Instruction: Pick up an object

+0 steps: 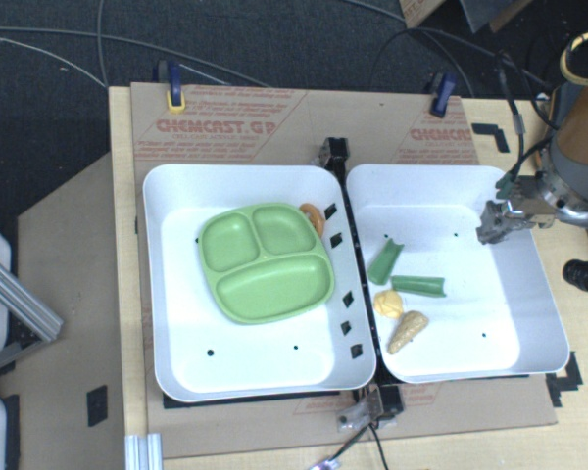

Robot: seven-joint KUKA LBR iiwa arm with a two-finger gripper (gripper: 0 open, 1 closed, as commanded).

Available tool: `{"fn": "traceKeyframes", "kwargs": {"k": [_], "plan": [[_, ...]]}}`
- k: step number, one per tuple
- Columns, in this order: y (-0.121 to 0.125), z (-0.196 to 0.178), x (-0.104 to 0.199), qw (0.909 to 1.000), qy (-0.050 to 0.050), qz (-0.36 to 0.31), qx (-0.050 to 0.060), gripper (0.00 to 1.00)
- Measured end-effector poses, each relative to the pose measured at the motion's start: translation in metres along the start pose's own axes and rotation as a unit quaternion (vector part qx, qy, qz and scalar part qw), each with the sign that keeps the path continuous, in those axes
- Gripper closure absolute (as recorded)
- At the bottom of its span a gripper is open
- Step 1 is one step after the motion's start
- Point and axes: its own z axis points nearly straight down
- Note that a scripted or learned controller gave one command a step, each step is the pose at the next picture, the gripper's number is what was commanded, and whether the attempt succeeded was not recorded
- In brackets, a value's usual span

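The tool (492,225) hovers at the right bin's (529,306) three o'clock edge; whether it is open, I cannot tell. Two green pieces (384,260) (417,285), a yellow lump (388,304) and a tan cone (408,331) lie toward nine o'clock
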Motion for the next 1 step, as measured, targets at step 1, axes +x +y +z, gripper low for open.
{"fn": "traceKeyframes", "kwargs": {"k": [1], "plan": [[0.0006,-0.0020,0.0001,1.0000,0.000,0.000,0.002,1.00]]}}
